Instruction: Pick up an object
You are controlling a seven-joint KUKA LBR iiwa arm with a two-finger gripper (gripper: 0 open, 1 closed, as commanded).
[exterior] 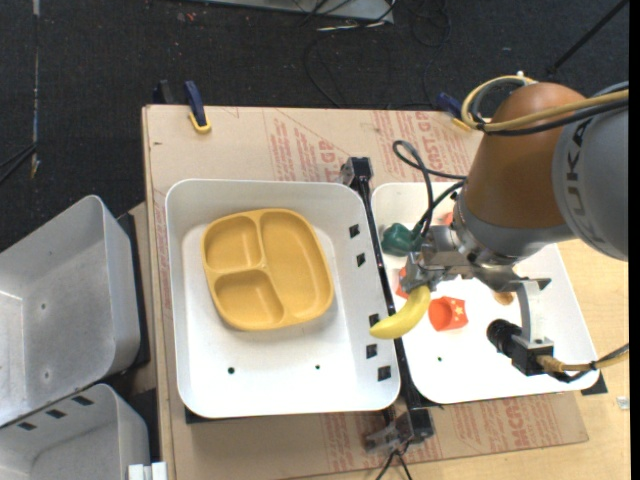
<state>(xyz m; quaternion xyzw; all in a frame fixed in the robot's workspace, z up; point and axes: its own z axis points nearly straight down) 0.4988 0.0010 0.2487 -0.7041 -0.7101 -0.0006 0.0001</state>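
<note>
My gripper (428,276) hangs over the left part of the right bin (560,373). It is shut on the upper end of a yellow banana (400,319). The banana slants down to the left, and its lower tip reaches over the divider between the two bins. Just right of the banana a red object (449,313) lies on the bin floor. A dark green object (398,236) sits near the bin's left wall, above the gripper. Part of another red thing (403,284) peeks out beside the fingers.
A yellow divided plate (268,266) lies in the left bin (290,383). A small brownish item (505,296) shows under the arm's wrist in the right bin. Grey tubs (60,298) stand off the bench at the left.
</note>
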